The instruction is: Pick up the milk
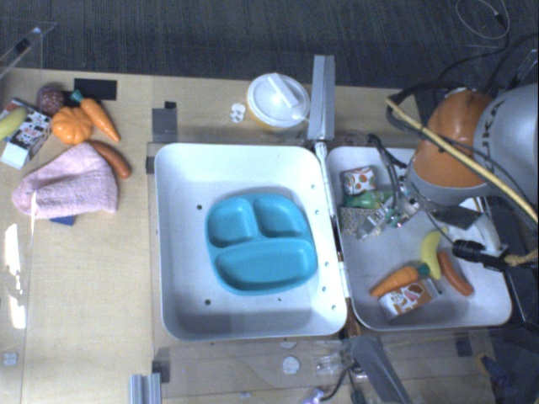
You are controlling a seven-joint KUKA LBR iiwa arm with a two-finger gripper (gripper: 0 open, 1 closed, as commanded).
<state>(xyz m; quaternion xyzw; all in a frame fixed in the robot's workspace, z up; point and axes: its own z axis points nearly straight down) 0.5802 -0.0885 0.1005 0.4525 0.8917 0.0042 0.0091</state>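
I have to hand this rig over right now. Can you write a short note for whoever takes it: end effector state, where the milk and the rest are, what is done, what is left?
End effector: low in the right white bin, near its upper left corner; open or shut cannot be told from this view.
Small white milk carton with a red-brown label: upright in that corner, just up-left of the end effector; no grasp visible.
A second small carton with an orange-brown label lies at the bin's lower middle, beside an orange toy carrot.
Left white bin holds a blue divided plastic tray.
Done: arm brought into the right bin.
Left: grip and lift the milk.
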